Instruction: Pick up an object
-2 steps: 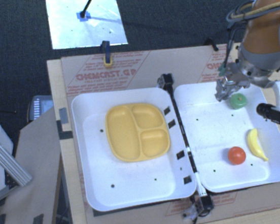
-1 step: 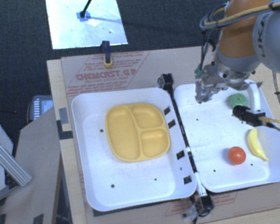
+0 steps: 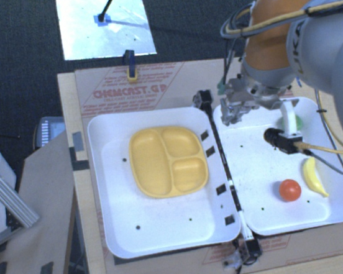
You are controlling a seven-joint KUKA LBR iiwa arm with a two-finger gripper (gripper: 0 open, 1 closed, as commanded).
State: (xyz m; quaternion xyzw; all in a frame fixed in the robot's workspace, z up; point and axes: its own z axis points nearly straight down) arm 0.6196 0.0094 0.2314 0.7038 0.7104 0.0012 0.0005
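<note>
Seen from above the bench, the grey arm (image 3: 327,37) reaches in from the right. Its gripper (image 3: 233,114) hangs over the far left corner of the right bin (image 3: 257,172), and from here I cannot tell if the gripper is open or closed. Three things lie in that bin. A red-orange ball (image 3: 289,190) sits near the front, with a banana (image 3: 313,177) just beside it to the right. A green-and-white object (image 3: 292,122) lies farther back, near the gripper. The left bin (image 3: 116,190) holds a yellow divided plate (image 3: 167,161).
</note>
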